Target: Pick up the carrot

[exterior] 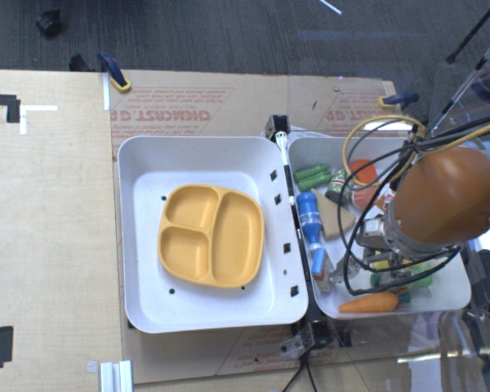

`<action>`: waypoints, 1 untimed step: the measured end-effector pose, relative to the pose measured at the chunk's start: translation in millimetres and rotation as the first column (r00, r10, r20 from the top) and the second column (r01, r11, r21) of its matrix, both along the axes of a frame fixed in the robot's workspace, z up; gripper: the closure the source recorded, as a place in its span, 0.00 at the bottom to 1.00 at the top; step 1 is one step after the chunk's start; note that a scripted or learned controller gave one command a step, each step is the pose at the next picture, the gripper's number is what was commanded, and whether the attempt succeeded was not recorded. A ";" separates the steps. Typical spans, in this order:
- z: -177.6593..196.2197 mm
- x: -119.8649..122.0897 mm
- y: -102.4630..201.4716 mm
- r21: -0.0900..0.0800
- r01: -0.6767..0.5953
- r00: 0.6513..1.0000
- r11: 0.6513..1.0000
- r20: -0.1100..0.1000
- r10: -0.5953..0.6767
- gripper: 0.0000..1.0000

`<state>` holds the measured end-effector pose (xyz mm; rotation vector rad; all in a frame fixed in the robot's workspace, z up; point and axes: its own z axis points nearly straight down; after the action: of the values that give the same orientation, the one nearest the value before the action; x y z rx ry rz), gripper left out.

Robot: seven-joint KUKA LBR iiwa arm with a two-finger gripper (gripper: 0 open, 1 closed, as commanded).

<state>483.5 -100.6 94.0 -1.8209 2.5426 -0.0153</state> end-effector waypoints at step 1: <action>9.2 2.2 1.0 0.003 0.011 1.000 1.000 0.004 -0.011 1.00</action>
<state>485.7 -99.6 103.2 -1.8038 2.5484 -0.0152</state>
